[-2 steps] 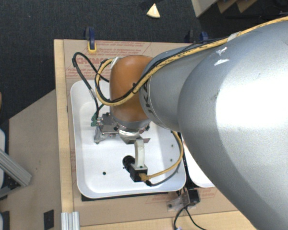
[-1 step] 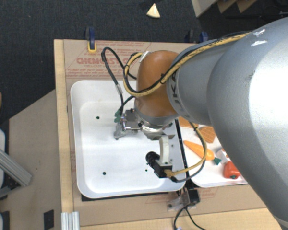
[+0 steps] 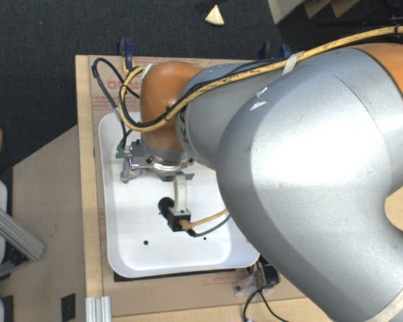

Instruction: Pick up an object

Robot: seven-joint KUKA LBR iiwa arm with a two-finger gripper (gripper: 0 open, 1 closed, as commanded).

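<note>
Two specks are seen in the white bin, likely too tiny to be gripped; the claw's state cannot be told.

Bench runs near to far, and a bin sits on its left part. Arm comes in from the right, lying over the bench's right part and the bin's right side. Gripper hangs over the bin's far half, toward the left wall. One small speck on the bin floor, near of the gripper. Cables loop over the bench's far left corner. Two clamps on the bench's far edge, well apart. Rail lies off the bench, to its left.
</note>
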